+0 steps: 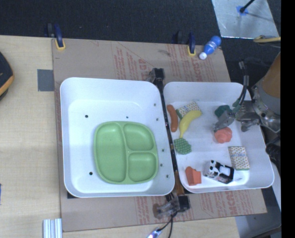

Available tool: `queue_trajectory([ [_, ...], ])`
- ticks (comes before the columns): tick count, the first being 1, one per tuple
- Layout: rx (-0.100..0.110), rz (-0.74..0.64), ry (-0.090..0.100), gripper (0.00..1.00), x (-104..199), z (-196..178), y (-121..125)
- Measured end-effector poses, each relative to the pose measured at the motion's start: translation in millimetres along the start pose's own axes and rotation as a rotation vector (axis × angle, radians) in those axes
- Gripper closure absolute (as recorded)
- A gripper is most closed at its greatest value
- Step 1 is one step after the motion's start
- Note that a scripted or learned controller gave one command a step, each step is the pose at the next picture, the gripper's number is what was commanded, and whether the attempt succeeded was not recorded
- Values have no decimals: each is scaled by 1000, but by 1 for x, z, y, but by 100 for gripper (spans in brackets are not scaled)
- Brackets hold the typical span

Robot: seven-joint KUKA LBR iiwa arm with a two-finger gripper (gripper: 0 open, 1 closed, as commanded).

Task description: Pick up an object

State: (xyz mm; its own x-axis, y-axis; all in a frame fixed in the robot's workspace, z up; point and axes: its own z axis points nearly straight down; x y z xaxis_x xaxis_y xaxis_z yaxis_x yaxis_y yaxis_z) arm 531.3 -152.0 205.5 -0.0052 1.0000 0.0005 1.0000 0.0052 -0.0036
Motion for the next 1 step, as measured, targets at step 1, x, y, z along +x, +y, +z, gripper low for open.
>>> queue_trajectory([
  [1, 1, 1, 0, 0, -46, 90, -56],
])
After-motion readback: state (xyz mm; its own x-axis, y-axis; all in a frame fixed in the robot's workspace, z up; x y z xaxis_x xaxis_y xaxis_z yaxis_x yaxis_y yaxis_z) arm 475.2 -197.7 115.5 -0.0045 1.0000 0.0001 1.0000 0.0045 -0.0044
